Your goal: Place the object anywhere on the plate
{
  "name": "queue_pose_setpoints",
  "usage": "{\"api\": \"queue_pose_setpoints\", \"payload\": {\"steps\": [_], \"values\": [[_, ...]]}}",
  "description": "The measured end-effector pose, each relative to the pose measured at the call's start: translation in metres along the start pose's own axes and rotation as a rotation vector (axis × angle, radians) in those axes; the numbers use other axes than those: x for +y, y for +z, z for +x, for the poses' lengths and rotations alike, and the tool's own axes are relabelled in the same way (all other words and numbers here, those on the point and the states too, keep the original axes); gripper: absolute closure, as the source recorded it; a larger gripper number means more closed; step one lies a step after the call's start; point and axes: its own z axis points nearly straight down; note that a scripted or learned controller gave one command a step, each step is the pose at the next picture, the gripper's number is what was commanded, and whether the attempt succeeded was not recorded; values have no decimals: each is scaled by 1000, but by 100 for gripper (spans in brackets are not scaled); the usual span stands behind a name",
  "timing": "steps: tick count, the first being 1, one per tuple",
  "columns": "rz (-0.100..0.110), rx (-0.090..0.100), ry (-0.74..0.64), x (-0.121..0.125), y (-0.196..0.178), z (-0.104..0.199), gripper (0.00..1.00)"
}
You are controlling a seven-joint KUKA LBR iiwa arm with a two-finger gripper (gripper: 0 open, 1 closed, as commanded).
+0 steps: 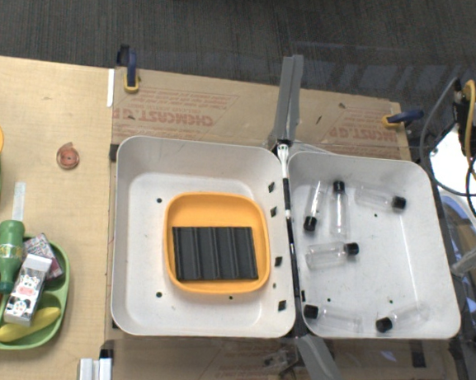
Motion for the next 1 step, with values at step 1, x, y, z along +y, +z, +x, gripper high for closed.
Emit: {"api": "queue_pose_setpoints", "payload": {"steps": [1], "values": [[0,0,-44,-13,25,15,0]]}}
